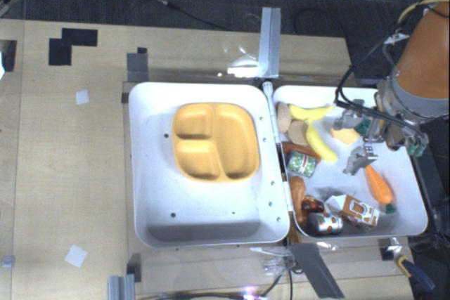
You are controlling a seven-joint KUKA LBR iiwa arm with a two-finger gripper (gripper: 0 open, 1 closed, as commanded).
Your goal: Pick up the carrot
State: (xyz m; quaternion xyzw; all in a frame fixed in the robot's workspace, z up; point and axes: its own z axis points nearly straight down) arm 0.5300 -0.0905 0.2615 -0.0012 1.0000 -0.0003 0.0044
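The orange carrot (380, 186) with a green tip lies slantwise on the floor of the right bin (408, 221), near its right wall. My gripper (360, 161) hangs over that bin just up and left of the carrot's upper end, below the orange band of the arm. Its grey fingers (351, 166) stand open and nothing is between them. The carrot lies free, apart from the fingers.
The right bin also holds two yellow bananas (318, 131), a green packet (302, 164), a brown sausage shape (298, 189), a can (324, 223) and a small carton (359, 213). In the left bin (151, 172) sits a yellow sectioned tray (214, 141).
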